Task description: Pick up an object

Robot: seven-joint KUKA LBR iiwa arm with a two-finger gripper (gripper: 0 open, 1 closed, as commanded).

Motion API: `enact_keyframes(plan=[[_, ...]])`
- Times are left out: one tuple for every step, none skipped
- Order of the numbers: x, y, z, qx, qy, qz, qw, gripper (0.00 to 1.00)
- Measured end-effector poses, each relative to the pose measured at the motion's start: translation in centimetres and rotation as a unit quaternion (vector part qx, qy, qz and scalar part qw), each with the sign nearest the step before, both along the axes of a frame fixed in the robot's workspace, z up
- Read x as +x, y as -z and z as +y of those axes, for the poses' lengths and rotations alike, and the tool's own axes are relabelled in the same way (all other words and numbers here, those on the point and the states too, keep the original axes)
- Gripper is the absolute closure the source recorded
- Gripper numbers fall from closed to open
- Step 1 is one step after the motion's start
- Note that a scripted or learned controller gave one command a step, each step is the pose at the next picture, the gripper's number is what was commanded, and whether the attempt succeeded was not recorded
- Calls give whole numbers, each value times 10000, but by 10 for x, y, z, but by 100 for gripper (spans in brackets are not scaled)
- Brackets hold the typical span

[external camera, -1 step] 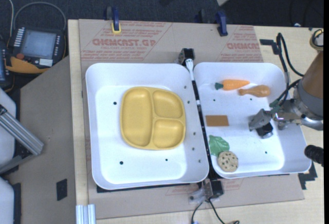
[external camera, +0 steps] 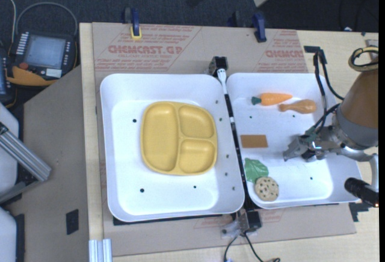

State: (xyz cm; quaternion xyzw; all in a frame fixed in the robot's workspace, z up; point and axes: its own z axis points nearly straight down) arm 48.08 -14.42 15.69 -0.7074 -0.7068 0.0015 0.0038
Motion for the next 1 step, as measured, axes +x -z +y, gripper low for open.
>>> enact_keyframes(plan=[[8,54,6,2,-4,0,10000,0]])
